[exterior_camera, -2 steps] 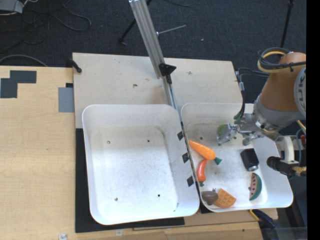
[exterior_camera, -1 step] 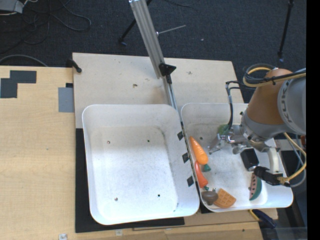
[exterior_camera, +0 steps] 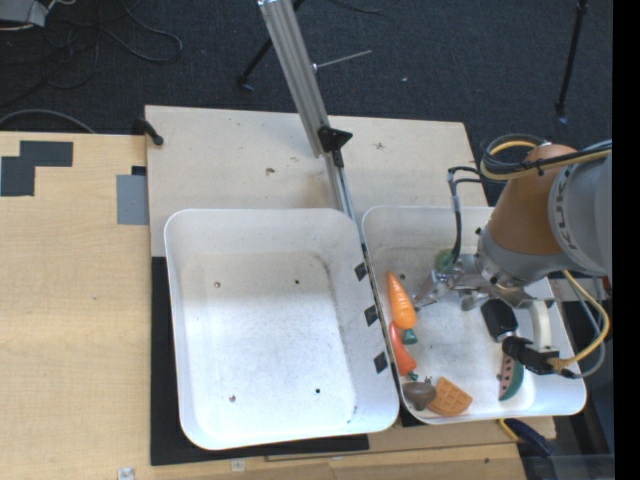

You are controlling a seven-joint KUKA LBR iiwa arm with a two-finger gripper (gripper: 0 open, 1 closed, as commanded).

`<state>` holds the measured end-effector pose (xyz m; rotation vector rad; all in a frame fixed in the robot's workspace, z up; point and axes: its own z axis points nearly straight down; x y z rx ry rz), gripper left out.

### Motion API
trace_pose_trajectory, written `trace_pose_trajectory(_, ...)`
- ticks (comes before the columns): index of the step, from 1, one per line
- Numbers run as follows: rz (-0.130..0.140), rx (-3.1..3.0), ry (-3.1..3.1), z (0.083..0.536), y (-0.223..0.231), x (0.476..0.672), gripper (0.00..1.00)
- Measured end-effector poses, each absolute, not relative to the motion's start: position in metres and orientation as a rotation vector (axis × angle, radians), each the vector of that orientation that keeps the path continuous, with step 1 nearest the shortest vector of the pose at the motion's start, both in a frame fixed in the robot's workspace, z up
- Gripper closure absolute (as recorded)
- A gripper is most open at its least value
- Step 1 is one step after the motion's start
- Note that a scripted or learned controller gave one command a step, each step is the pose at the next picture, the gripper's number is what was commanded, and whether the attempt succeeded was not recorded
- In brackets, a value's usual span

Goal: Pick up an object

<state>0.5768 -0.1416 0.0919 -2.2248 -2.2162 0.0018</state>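
Claw [exterior_camera: 432,290] in right bin [exterior_camera: 470,408], carrot [exterior_camera: 401,302] just beside.

Bins [exterior_camera: 260,230] smooth white plastic; bench [exterior_camera: 70,298] pale matt wood; post [exterior_camera: 300,78] ribbed metal.

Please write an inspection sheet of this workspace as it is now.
Surface: two white bins; left bin, right bin.
Job's things: in the right bin, an orange toy carrot by the divider, a red piece below it, a waffle-like piece, a brown lump, a watermelon slice.
Clutter: nothing seen.
Grippers: claw low beside the carrot; its state is unclear.
Cables: loops on the arm; cords on the dark floor.
Surroundings: slanted aluminium rail, wooden bench.
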Motion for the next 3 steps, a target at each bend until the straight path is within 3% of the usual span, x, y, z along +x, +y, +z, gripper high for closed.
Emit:
trace_pose_trajectory(1, 0.002, -2.23, -2.21, 0.102, -0.143, 0.577, 1.0)
trace_pose_trajectory(3, -0.004, -2.222, -2.225, 0.224, -0.138, 0.581, 1.0)
